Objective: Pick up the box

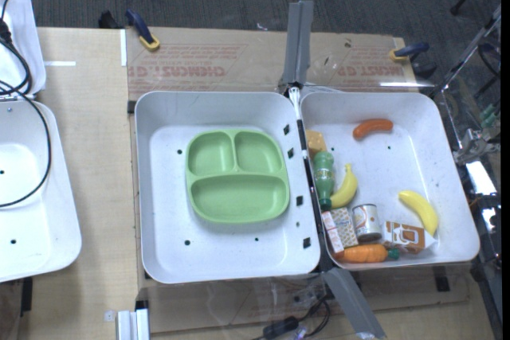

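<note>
Two bins, and a crowded corner around the can (366,221).
The box (339,231) lies flat just left of the can, a carrot (365,253) right below it, and an orange-and-white carton (406,236) just right of the can. How the gripper stands, I cannot tell from here.

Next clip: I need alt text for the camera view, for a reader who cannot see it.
Two shallow white bins sit side by side on a bench: the left bin holds a green divided plate; the right bin holds two bananas, a sausage, a green bottle, a can, a carrot and two small boxes.
</note>
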### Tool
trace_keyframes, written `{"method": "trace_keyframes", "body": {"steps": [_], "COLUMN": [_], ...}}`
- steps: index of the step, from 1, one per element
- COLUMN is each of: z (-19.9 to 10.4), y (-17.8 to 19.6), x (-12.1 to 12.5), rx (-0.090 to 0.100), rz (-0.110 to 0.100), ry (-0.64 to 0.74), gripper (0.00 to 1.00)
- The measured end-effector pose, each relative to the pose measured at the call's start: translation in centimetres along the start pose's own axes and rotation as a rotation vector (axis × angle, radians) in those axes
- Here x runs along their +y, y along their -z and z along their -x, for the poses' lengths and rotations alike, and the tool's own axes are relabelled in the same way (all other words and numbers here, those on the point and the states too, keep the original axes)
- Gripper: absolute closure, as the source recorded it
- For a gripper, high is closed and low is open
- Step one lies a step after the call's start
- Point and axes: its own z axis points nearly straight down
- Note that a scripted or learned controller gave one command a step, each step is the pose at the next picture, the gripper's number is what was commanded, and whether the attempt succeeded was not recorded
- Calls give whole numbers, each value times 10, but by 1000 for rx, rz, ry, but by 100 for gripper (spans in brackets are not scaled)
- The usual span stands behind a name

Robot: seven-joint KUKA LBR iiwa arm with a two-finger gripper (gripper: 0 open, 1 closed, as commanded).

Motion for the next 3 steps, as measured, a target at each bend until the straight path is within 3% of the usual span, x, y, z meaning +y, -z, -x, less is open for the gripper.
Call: {"method": "trace_keyframes", "body": {"steps": [1, 2, 3], "z": [-19, -84, -110], "y": [-174, -185, -173], "x": [-3, 21, 100], "rx": [1, 1, -1], "rz": [3, 0, 1], "ry": [-53, -266, -383], "gripper": [0, 0, 0]}}
